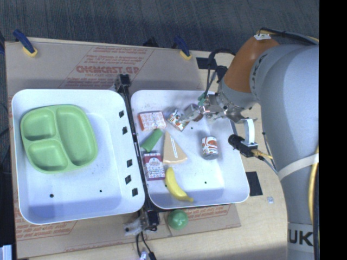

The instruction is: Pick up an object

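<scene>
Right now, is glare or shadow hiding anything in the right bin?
Camera view: even light, no strong glare on the right bin; the arm's shadow dims its upper right corner near the gripper; banana and can read clearly; small wrappers look slightly soft.

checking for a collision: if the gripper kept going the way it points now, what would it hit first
Most likely the small crinkled packet, which lies just left of the gripper in the right bin. Depth is hard to judge from above, so height over it is unclear.

Green tray (57,137), yellow banana (175,185), red-white can (210,147), green ball (177,219), white bins (70,205), blue clamps (25,42).
</scene>
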{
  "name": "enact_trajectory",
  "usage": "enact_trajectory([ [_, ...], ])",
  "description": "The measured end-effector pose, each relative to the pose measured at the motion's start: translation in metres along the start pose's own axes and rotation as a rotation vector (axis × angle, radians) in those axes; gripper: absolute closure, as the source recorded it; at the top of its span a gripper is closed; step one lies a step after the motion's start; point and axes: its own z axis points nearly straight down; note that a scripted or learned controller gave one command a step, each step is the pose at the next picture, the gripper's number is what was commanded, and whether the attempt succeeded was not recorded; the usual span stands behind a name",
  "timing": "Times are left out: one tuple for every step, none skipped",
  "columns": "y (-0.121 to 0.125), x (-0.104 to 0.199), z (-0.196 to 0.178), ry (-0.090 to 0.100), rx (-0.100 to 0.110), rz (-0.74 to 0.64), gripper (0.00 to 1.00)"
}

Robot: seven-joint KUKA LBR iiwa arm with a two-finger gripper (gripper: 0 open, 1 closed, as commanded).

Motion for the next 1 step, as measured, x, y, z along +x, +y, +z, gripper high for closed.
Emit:
enact_trajectory([
  [0.0014,0.0014,-0.0110,0.002,-0.001,-0.007,1.00],
])
